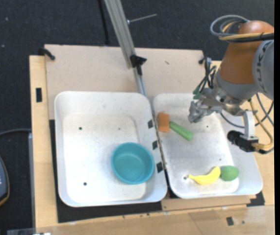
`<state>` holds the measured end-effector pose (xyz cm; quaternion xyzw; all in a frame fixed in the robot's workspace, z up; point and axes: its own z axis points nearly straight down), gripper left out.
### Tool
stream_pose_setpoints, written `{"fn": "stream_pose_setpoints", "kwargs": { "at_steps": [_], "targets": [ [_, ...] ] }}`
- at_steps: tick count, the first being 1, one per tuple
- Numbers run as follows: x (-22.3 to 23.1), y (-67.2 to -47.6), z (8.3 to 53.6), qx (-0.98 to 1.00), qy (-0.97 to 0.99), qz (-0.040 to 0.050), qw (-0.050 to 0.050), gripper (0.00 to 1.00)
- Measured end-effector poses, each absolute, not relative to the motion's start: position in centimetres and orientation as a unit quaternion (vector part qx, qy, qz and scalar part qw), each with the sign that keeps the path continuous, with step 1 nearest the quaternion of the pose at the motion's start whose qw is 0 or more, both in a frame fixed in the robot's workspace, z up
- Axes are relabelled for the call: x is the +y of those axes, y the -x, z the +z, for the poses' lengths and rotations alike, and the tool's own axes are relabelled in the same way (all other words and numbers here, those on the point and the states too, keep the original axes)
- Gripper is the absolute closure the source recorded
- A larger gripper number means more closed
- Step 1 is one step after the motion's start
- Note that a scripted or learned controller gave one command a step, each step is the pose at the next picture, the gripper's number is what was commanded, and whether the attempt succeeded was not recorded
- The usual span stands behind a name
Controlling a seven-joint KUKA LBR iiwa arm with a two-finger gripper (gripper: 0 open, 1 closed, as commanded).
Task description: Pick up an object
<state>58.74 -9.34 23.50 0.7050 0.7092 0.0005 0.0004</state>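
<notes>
Hovering over the upper part of the right bin (238, 180), the gripper (197, 112) is hanging above bare floor, just to the right of the green stick with an orange block (175, 127); nothing is sitting in it, and whether it is spread or closed I cannot tell. A yellow banana (204, 177) and a green ball (229, 173) are lying together near the front wall. A blue bowl (132, 162) is resting in the left bin (68, 131). Judging by this, the arm is approaching a target; next it needs lowering squarely over one object.
</notes>
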Motion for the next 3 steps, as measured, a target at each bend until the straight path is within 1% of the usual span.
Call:
{"fn": "stream_pose_setpoints", "kwargs": {
  "at_steps": [1,2,3],
  "targets": [
    [-3.7,-58.0,23.2,0.709,-0.705,0.0008,0.000,1.00],
    [1.4,-58.3,24.6,0.710,-0.704,0.0018,0.000,1.00],
    [7.4,-57.8,24.9,0.710,-0.704,0.0015,0.000,1.00]
  ]
}}
